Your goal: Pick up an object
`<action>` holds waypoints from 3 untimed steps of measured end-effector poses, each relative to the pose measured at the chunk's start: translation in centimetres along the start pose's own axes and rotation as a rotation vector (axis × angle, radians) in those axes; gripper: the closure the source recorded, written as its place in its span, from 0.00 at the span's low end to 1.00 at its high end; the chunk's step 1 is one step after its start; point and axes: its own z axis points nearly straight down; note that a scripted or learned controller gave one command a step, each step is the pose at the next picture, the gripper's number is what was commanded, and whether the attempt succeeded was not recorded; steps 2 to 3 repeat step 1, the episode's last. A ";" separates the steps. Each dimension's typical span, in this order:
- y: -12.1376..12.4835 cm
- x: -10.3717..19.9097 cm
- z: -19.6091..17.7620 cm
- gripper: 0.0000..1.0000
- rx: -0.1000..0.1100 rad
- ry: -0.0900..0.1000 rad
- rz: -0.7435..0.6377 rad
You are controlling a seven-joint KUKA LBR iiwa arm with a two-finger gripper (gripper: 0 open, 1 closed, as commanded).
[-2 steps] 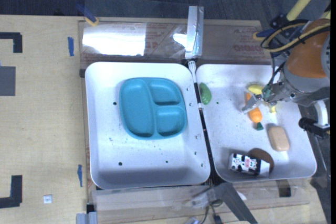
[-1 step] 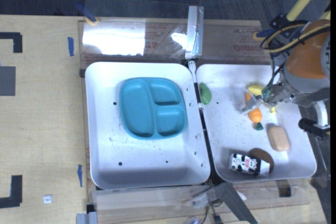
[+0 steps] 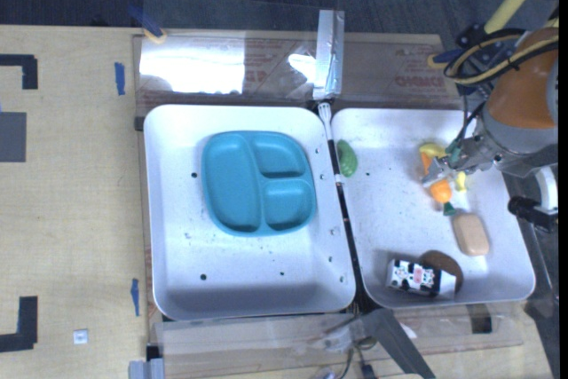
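Left white bin (image 3: 169, 217): blue three-compartment plastic tray (image 3: 259, 181).
Right white bin (image 3: 390, 217): green oval (image 3: 346, 159), tan oblong (image 3: 471, 234), black-and-white carton (image 3: 414, 277), brown disc (image 3: 443, 263).
Gripper (image 3: 457, 157): finger state cannot be told.

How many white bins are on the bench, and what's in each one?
2. The left bin holds a blue divided tray. The right bin holds several small items near the gripper; some may be hidden under the arm.

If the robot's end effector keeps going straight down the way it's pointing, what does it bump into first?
Probably the little pile of yellow and orange toys in the right bin. The end effector hangs right beside them, pointing down. Depth is hard to judge here, so it might touch the bin floor next to them instead.
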 end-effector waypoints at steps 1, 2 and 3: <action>5.9 7.6 -9.6 1.00 0.000 0.003 0.159; 5.9 7.6 -9.6 1.00 0.000 0.003 0.159; 5.9 7.6 -9.6 1.00 0.000 0.003 0.159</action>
